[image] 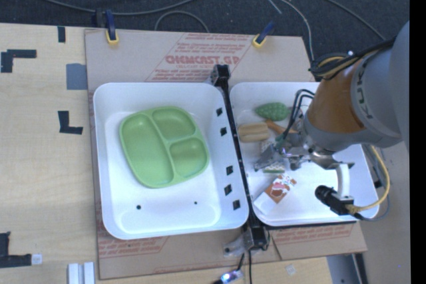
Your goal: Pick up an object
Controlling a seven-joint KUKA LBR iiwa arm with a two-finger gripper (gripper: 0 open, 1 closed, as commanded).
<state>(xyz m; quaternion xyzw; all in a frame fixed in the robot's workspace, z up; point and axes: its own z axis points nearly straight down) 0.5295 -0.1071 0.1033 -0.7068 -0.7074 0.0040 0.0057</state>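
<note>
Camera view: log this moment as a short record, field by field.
left bin: holds a green divided plate, lying flat
right bin: holds a green leafy item, a tan bread-like item, and a small red and white packet
arm: reaches in from the right, over the right bin
gripper: low among the items, just below the tan item
grip: cannot tell whether anything is held

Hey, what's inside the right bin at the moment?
In the right bin: a green leafy item, a tan bun-like piece, a small red-and-white packet, and the gripper over greyish clutter. The arm covers the bin's right part.
</note>
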